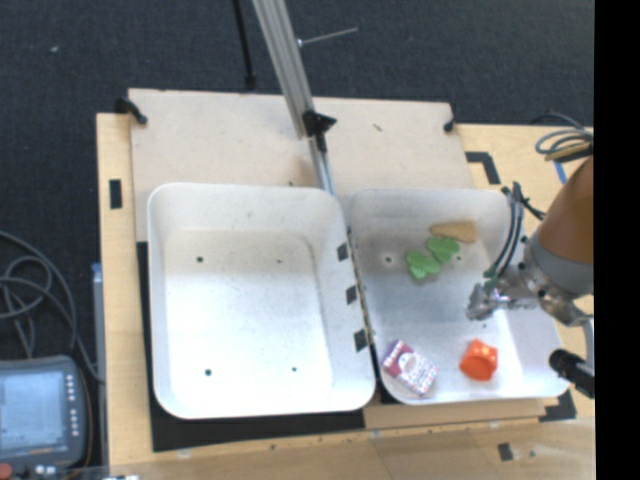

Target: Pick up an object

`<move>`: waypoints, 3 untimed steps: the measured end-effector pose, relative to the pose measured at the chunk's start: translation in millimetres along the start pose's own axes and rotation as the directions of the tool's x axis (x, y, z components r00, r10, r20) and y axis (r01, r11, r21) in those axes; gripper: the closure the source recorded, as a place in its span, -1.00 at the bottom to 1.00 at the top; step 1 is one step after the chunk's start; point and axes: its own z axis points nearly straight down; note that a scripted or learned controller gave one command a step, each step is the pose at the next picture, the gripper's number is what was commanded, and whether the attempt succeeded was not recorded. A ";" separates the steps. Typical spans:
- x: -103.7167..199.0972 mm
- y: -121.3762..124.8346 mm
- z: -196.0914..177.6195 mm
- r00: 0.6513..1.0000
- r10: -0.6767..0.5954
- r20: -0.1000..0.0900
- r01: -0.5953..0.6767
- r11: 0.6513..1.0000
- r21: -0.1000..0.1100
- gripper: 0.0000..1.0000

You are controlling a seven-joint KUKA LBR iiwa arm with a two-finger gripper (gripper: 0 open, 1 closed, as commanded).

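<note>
The right bin (380, 218) holds a green toy (431, 256), a tan flat piece (453, 232) just behind it, an orange-red block (480, 360) near the front right, and a pink-and-white packet (408, 368) at the front left. My gripper (486, 303) hangs over the right part of this bin, between the green toy and the orange-red block, touching neither. Nothing shows between its tips.
The left bin (170, 218) lies beside the right one. A slanted metal pole (285, 53) rises from behind the bins' shared edge. A monitor (35, 413) and cables sit off the bench at the lower left.
</note>
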 end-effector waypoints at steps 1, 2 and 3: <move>-1.0 1.2 -43.5 1.000 -0.009 0.000 0.009 1.000 -0.001 1.00; 0.3 6.3 -87.7 1.000 -0.010 0.000 0.010 1.000 -0.001 1.00; 48.5 19.6 -78.1 1.000 -0.012 -0.002 0.012 1.000 0.005 1.00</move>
